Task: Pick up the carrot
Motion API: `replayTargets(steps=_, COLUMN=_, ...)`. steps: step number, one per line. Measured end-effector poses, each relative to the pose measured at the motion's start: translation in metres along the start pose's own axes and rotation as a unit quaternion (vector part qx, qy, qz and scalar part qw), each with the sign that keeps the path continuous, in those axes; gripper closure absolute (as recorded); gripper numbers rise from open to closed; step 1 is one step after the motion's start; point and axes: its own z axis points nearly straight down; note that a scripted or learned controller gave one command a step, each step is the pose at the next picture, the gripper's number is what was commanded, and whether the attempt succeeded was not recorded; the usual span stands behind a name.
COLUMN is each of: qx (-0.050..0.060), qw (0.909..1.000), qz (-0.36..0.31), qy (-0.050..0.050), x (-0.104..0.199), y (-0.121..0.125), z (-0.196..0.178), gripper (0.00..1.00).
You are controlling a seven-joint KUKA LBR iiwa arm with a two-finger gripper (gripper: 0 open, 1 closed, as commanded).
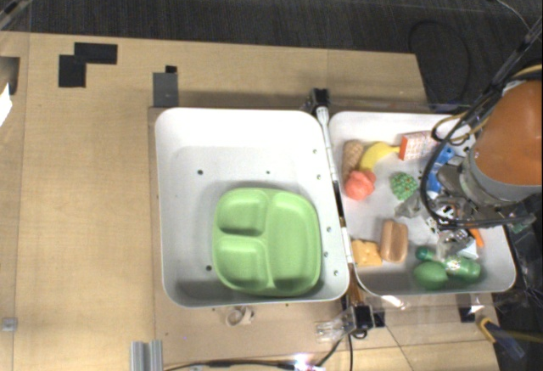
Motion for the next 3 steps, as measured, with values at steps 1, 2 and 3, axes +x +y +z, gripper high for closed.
replayTargets(steps=1, qx=0.004, qw=0.9997, qz=-0.025, qy=-0.003, x=-0.030, y=0.051, z=-0.034, gripper=0.00)
replayTargets(steps=2, qx=0.002, qw=0.9999, qz=0.016, qy=-0.002, x=-0.061, y=0.104, z=-0.032, gripper=0.00)
replayTargets(steps=3, qx=0.004, qw=0.9839, qz=-0.179, qy=-0.002, x=-0.072, y=0.106, z=-0.033, gripper=0.00)
